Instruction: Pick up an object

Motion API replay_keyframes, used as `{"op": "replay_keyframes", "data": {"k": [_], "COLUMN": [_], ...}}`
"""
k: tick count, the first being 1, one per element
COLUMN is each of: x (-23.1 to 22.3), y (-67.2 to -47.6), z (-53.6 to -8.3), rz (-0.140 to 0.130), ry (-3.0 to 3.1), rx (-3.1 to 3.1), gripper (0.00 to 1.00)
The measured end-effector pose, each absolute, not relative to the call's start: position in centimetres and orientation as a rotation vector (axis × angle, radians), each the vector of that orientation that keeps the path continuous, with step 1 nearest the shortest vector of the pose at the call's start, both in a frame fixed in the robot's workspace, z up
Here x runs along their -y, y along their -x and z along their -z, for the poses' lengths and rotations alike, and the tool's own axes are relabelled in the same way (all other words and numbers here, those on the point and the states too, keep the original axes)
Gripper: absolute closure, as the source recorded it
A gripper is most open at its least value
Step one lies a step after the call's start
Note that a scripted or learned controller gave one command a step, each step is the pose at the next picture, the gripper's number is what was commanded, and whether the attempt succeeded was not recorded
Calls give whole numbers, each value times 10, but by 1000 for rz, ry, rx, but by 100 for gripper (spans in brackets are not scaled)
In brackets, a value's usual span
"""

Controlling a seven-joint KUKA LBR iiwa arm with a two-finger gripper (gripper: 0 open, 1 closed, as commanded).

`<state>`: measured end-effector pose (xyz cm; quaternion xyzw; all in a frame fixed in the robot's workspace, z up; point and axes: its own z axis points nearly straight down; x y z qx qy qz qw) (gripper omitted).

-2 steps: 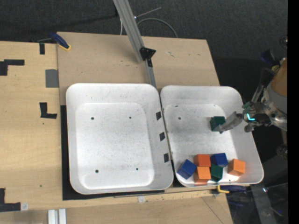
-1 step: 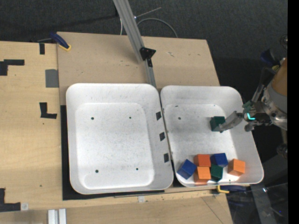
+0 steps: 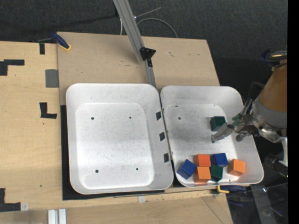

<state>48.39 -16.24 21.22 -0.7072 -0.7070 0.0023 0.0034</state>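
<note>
The arm (image 3: pixel 275 97) is cut off at the right edge. The gripper (image 3: pixel 229 129) partly hides the green block (image 3: pixel 217 122); finger gap unclear

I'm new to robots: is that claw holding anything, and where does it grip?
Nothing is held. The gripper hangs beside a dark green block, which lies free in the right bin.

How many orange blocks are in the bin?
3. All sit in the right bin near its front edge: one orange block behind another, and a third alone toward the right corner. None look hidden.
</note>
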Motion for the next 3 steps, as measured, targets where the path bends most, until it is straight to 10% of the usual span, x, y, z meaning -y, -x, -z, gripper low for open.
{"op": "replay_keyframes", "data": {"k": [2, 3], "x": [157, 157], "y": [-492, -492], "z": [-90, -103], "rz": [-6, -2], "ry": [2217, 2216], "rx": [2219, 2220], "gripper": [0, 100]}}
